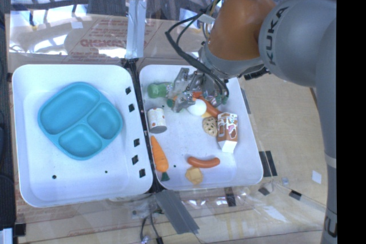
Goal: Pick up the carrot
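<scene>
The carrot [159, 155] lies in the right bin [249, 146] against its left wall, orange, with its green end pointing toward the front edge. My gripper [181, 98] hangs over the back middle of that bin, well behind the carrot and a little to its right. It sits among a green item [158, 90], a white egg [197, 107] and an orange piece [210, 108]. Nothing is visibly held in it. The grey arm with its orange band [237, 26] covers the bin's back right corner.
A small can [156, 119] stands between the gripper and the carrot. A cookie [209, 126], a carton [227, 131], a sausage [203, 162] and a tan lump [194, 175] lie to the right. The left bin [34, 180] holds a blue divided plate [80, 120].
</scene>
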